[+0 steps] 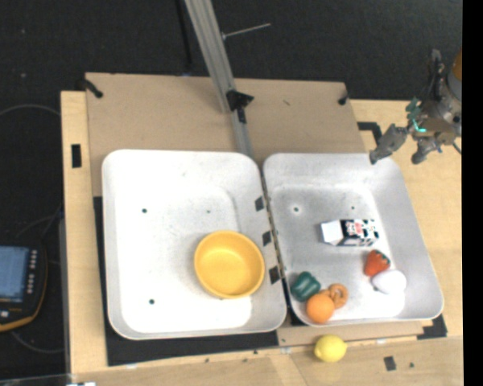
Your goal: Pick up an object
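Objects for picking lie in the right bin (402,185), grouped toward its near half. A small carton (350,232), white with dark blue or black markings, lies on its side near the bin's centre. Toward the near right corner sits a red piece (376,262) with a green top, touching a white rounded piece (390,282) just in front of it. Along the near edge, a dark green item (304,284) lies beside an orange ball (320,307), and a smaller orange piece (337,294) rests against that ball; its finer form is too small to tell. A yellow lemon (330,348) lies outside the bins, on the bench (185,107) just in front of the right bin's near rim. The left bin (153,183) holds a yellow bowl (229,264), upright, in its near right part, close to the divide between the bins. The gripper (402,145) hangs above the far right corner of the right bin, well apart from every object; its two fingers (384,144) stand spread, with nothing between them.
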